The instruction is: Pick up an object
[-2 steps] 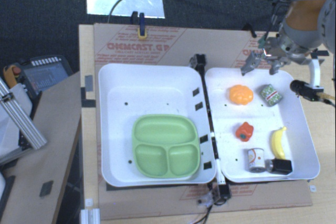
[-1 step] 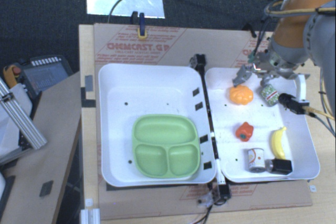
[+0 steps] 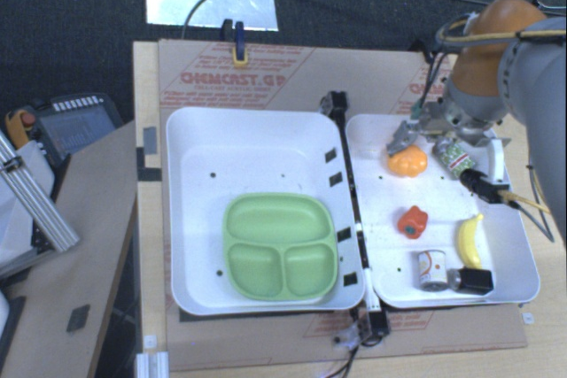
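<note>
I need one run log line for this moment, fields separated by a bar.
arm: over right bin | tool: above orange fruit | grasp: none seen | left bin: green tray

A robotics lab: bench (image 3: 266, 75) with white bins (image 3: 186, 190), teach pendant (image 3: 75, 128)

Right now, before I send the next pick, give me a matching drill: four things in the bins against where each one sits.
Things:
1. tray
2. banana
3. can
4. orange fruit

Places:
A. right bin, far side, beside the gripper
B. left bin, near half
C. right bin, by its right wall
D. right bin, near edge, left of a black block

Pairs: 1-B, 2-C, 3-D, 4-A
</note>
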